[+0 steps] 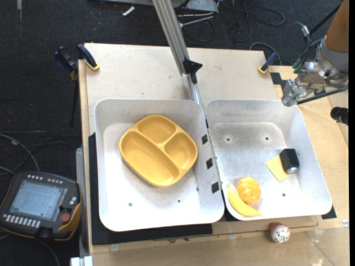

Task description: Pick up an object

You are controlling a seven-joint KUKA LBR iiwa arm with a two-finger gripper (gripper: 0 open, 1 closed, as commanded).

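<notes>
In the right bin [249, 132] lie a small black block [289, 160] resting on a yellow flat piece [275, 168], an orange round fruit [249, 189] and a yellow banana [241, 204] near the front rim. My gripper [290, 97] hangs at the bin's far right corner, above its rim, well apart from all of these objects. Nothing shows between its fingers. The left bin [111, 121] holds a yellow divided plate [158, 149].
A slanted metal pole [173, 29] rises behind the gap between the bins. A small speckled ball [280, 233] sits on the bench in front of the right bin. Yellow clamps [90, 61] mark the bench's back corners. A teach pendant [39, 204] lies at left.
</notes>
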